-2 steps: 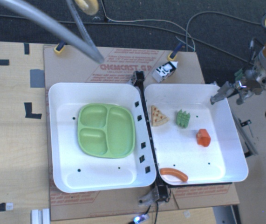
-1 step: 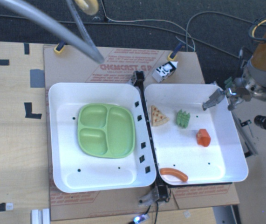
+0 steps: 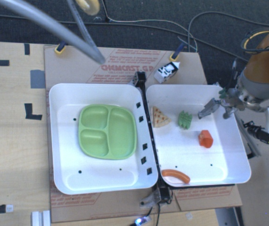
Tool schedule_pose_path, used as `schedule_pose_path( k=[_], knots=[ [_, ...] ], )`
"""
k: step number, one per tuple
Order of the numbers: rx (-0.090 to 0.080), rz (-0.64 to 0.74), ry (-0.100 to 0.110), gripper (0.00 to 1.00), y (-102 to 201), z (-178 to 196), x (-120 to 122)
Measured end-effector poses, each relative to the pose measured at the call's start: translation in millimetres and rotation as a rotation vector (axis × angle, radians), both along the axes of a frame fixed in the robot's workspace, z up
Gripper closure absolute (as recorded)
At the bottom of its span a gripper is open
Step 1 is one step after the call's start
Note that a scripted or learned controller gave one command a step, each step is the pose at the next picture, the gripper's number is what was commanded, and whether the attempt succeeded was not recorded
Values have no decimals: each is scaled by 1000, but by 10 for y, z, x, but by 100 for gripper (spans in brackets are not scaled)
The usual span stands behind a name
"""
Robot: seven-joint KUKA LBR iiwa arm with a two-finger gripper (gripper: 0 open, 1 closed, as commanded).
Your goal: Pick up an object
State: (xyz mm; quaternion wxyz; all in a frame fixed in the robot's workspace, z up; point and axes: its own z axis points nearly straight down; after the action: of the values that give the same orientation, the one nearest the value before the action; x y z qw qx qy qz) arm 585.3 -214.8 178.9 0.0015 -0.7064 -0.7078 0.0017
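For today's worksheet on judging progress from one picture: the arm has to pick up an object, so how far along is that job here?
Done: nothing lifted. The pizza slice, green piece, red piece and hot dog all lie on the right bin floor.
In hand: the gripper sits at that bin's upper right with nothing between its fingers.
Left: reaching one item, closing on it and lifting. The green plate lies in the left bin.
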Motion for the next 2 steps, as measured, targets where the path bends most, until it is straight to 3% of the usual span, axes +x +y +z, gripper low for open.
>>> schedule_pose_path(
  k=[1,2],
  knots=[
    [0,0,-1,0,65,-448,16],
    [0,2,-3,100,70,-326,24]
  ],
)
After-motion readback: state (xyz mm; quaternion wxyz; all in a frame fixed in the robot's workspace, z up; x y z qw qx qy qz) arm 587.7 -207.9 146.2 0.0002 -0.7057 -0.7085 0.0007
